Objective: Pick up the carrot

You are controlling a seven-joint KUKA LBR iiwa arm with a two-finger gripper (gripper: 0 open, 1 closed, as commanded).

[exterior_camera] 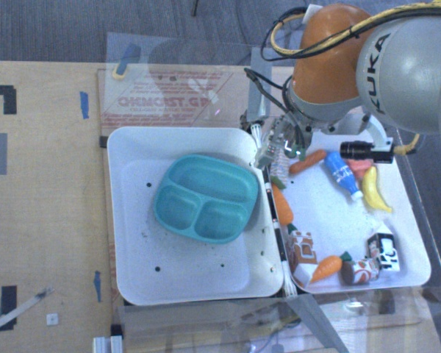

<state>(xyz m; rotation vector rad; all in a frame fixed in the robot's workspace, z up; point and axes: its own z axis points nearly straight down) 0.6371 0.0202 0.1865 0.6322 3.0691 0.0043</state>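
Wooden tabletop (44, 219) is seen under two white bins. The left bin (132, 263) carries a teal divided plate (206, 197). In the right bin (415, 230), the hand (279, 147) is poised at the upper left corner; whether it is apart or together cannot be told. A carrot (281, 204) lies along the left wall, just below the hand.

An orange carrot (327, 268) with green top lies flat near the right bin's front edge.
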